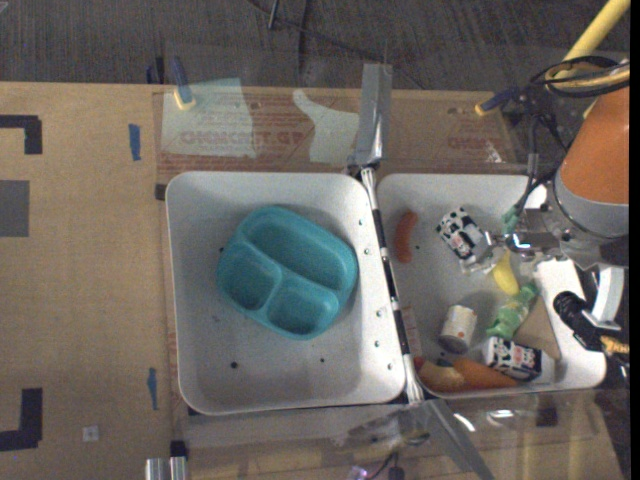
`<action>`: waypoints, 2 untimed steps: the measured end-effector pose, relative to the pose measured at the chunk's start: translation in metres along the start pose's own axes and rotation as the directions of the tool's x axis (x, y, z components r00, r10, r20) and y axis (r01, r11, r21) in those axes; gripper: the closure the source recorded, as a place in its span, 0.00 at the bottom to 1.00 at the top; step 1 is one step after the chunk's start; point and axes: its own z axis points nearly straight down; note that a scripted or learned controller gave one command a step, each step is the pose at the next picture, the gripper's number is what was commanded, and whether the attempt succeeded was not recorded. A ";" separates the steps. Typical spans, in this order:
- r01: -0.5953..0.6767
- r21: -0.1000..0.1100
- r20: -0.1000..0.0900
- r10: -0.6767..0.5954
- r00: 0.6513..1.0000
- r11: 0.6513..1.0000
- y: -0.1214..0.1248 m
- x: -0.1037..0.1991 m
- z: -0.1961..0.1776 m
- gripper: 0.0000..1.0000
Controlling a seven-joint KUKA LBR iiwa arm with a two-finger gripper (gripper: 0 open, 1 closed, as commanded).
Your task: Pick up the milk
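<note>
Beside the sausage [404,238] lies a milk carton [460,234]; fingers of the gripper [503,252] cannot be told, and crowding could spoil the grasp.

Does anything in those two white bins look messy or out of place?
Nothing looks spilled or broken. The right bin is a loose jumble: two cow-print cartons lie on their sides, among a sausage, a carrot and a can. The teal tray sits askew in the left bin.
</note>
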 end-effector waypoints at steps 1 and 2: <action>0.095 -0.007 0.004 -0.095 0.996 0.995 0.061 -0.028 0.046 0.00; 0.095 -0.007 0.004 -0.095 0.996 0.995 0.061 -0.028 0.046 0.00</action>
